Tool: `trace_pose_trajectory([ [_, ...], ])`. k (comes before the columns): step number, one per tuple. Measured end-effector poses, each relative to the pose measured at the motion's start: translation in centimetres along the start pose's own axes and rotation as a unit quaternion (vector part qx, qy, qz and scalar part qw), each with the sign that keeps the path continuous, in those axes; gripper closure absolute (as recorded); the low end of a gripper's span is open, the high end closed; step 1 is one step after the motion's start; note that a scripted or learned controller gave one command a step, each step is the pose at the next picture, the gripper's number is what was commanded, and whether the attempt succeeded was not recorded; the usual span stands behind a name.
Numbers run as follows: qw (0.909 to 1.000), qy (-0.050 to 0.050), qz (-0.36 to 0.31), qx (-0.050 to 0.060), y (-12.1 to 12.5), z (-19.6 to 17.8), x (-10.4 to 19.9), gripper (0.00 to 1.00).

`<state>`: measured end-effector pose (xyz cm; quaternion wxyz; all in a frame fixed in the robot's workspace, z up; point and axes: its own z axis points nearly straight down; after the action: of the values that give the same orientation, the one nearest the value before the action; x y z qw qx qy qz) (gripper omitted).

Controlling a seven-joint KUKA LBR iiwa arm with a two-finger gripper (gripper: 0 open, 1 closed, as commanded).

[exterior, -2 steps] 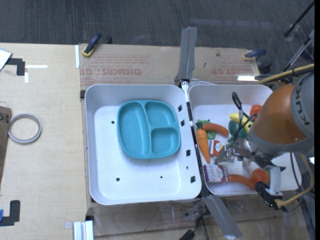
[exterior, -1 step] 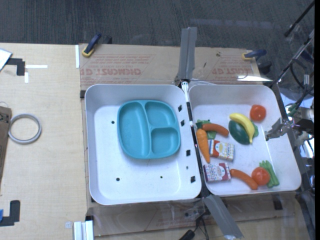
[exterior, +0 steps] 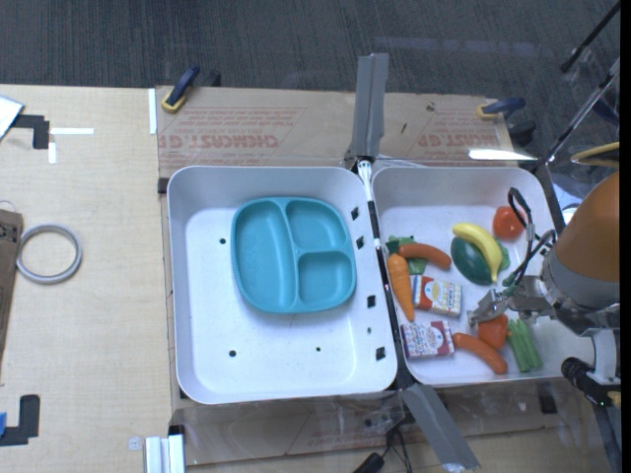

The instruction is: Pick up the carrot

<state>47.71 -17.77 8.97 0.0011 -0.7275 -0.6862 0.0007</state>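
The fingers (exterior: 490, 310) hung low over the right bin's (exterior: 434, 180) near corner, seemingly touching a small red piece (exterior: 496, 329); whether they were apart or together could not be told. The carrot (exterior: 399, 286) lay well apart, along the bin's left wall. The reach was judged unfinished: next, travel left and align with its length.

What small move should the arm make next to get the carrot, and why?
Probably travel left across the right bin: the end effector hovers near the tomato, while the carrot lies along that bin's left wall beside the small cartons, untouched.
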Motion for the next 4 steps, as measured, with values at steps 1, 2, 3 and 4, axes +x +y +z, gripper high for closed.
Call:
trace_pose_trajectory([
  [1, 1.0000, 0.000, 0.002, 0.001, 0.0, -0.7, -0.1, 1.00],
  [2, 0.9997, -0.001, 0.025, 0.001, 3.8, -10.3, -1.5, 1.00],
  [3, 1.0000, -0.001, 0.006, 0.000, 9.8, -16.9, -1.4, 1.00],
  [4, 1.0000, -0.001, -0.003, 0.000, 14.0, -13.6, 5.5, 1.00],
])
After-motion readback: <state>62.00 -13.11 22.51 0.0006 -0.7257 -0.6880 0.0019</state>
